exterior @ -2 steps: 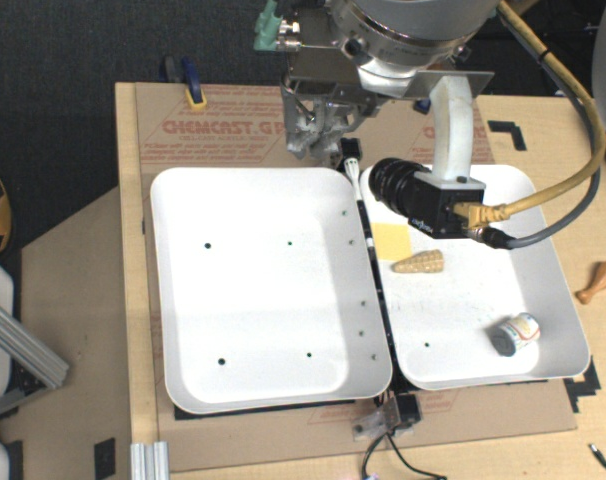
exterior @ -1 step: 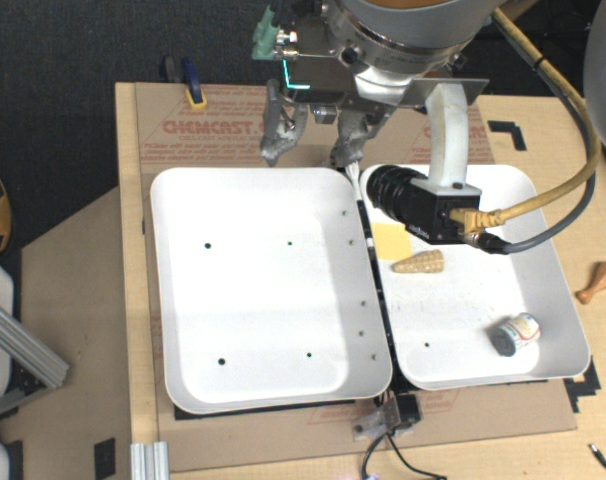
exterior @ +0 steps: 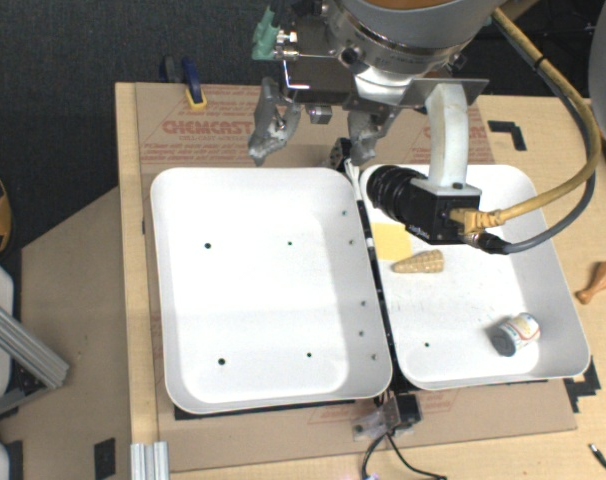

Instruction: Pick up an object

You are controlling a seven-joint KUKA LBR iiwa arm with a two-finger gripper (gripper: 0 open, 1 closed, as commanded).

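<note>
The left bin (exterior: pixel 253 288) sits on the brown board of the worktop (exterior: pixel 133 268), its white floor marked by a few small dark dots. Above its far rim hangs the end effector (exterior: pixel 308 133), well up near the top of the view; its two metal fingers (exterior: pixel 268 128) stand apart, open, with nothing between them. One finger sits over the board beyond the left bin's back edge, the other near the seam where the two bins meet.

Just right of that seam, in the right bin (exterior: pixel 543 268), a pale yellow flat piece (exterior: pixel 388 238) lies against the bin's left wall, partly under a black cylindrical unit (exterior: pixel 423 206) mounted on the arm. Touching or just beside the yellow piece's lower right corner lies a tan cone-shaped object (exterior: pixel 419 263). Its long axis runs nearly left to right, slightly tilted, the narrow tip pointing left and the wider end to the right.

Farther right, near the bin's front right corner, rests a small grey and white rounded object (exterior: pixel 513 334), well apart from the cone.
</note>
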